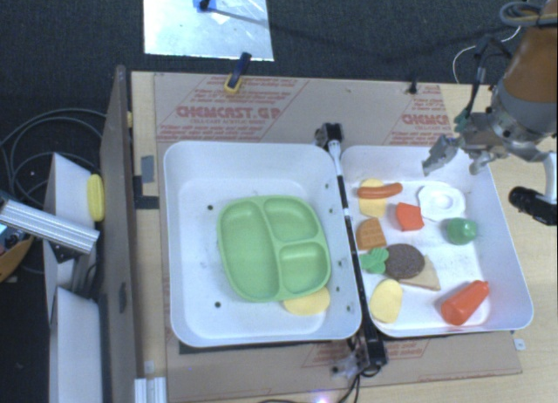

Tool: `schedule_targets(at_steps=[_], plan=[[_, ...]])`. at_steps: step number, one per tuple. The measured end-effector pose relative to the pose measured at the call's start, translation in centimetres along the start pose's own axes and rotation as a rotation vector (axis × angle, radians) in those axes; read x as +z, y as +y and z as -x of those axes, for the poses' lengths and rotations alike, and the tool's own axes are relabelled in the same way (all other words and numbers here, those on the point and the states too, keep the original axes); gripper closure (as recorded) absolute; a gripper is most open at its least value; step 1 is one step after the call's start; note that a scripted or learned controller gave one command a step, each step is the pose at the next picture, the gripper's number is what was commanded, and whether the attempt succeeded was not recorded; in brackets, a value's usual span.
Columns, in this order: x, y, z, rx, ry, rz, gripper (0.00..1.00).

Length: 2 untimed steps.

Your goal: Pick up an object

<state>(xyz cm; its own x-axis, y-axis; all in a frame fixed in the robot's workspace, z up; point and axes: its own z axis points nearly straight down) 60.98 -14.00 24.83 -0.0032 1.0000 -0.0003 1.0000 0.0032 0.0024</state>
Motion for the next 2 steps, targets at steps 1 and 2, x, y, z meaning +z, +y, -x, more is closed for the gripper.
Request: schedule_targets(at_steps=[1, 2], plan=[[6.3, -2.9, -1.5, 0.002, 0.002, -0.008, 0.0], [16.9, -2.2, -2.6, 0.0, 0.001, -0.002, 0.0]])
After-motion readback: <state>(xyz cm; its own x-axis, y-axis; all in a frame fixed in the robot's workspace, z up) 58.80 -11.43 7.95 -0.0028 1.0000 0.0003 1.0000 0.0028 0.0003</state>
